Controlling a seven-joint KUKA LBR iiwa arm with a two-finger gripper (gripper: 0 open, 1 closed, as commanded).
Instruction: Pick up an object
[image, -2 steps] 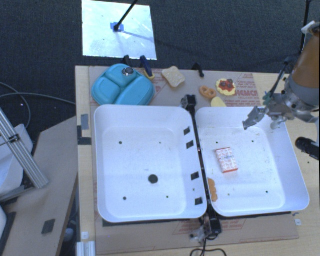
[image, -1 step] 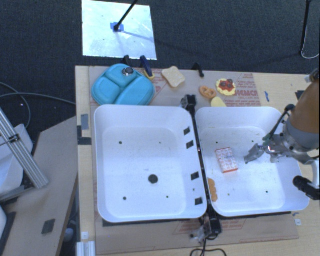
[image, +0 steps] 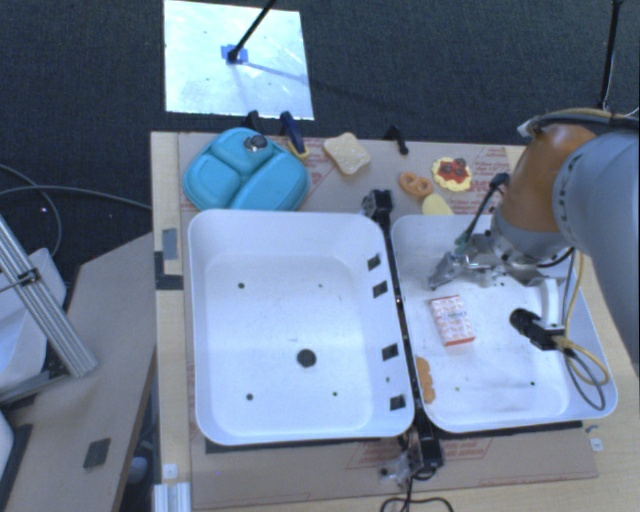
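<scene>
Nothing picked up yet, arm's just hanging over the right bin

The gripper (image: 447, 268) sits low in the right bin (image: 500, 400), up near its back-left corner, and whether its fingers are spread or pinched I honestly can't tell from this angle, it's just a grey metal blob under the wrist. Nothing visible between them, so I'd call the grab not done. The likeliest target is the small red-and-white box (image: 452, 320), lying flat on the bin floor just in front of the gripper, apart from it. There's also a little orange piece (image: 425, 380) tucked against the same bin's left wall, further forward than the box. So what's left, as I read it: line up over the box, come down, close, lift. Basically the whole task.
</scene>
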